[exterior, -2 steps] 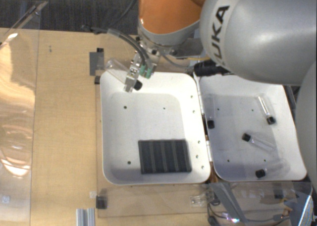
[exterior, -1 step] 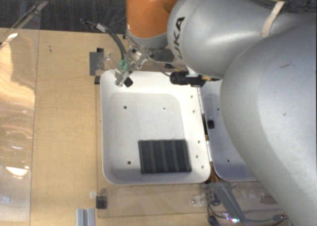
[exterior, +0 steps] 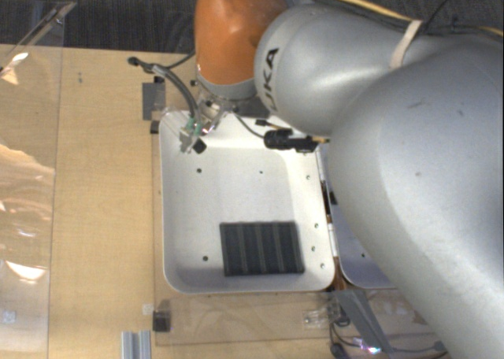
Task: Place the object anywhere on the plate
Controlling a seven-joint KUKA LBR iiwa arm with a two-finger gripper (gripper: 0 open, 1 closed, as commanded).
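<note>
A dark ribbed rectangular slab (exterior: 261, 248) lies flat near the front edge of the left white bin (exterior: 167, 216). The gripper (exterior: 191, 136) hangs over the bin's far left corner, below the orange band (exterior: 228, 31) of the wrist. It is small in this view, with a greenish part on it. It is well away from the slab, toward the back of the bin. I cannot make out anything held in it. The grey arm (exterior: 394, 129) covers the right side of the view and most of the right bin.
A strip of the right bin (exterior: 356, 259) shows under the arm. A black cable plug (exterior: 287, 141) hangs over the left bin's back edge. A clear plastic sheet (exterior: 31, 176) covers the wooden bench at left. A small black block (exterior: 161, 320) sits in front of the bin.
</note>
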